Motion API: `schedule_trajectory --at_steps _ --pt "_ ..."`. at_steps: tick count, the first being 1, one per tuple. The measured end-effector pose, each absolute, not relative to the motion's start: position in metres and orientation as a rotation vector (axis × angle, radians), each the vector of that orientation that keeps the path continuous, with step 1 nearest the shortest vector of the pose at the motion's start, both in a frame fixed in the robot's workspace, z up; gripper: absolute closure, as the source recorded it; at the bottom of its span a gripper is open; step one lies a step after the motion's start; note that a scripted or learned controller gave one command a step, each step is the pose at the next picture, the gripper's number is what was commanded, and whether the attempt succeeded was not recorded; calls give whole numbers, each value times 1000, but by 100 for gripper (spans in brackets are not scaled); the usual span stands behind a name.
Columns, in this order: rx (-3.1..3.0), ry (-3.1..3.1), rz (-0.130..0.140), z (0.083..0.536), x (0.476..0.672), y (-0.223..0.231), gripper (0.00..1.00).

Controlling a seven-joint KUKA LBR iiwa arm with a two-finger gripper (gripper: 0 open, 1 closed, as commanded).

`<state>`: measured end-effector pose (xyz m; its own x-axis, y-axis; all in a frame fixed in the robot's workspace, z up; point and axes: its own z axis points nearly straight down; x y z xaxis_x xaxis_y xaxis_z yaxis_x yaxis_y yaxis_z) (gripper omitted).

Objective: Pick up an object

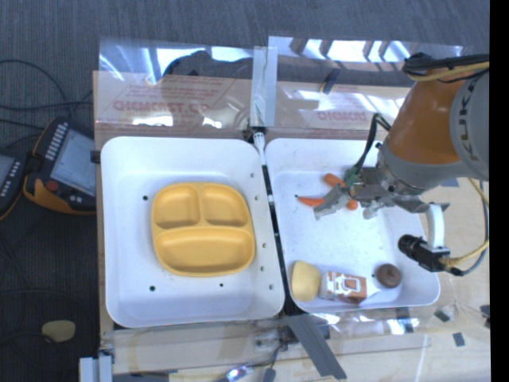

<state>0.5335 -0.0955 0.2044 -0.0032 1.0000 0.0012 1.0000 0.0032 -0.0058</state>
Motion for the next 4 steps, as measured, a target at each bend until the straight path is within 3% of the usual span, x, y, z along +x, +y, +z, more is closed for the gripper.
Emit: schedule_trajectory --at_steps 1,2,3,4 --pt "-2402 -2018 5 174 583 -127 0" --pt "-2364 -2078 -2 89 616 -161 0" --pt "-2363 -2078 0 97 617 -162 100" --pt "-2709 -1587 9 181 621 -13 100"
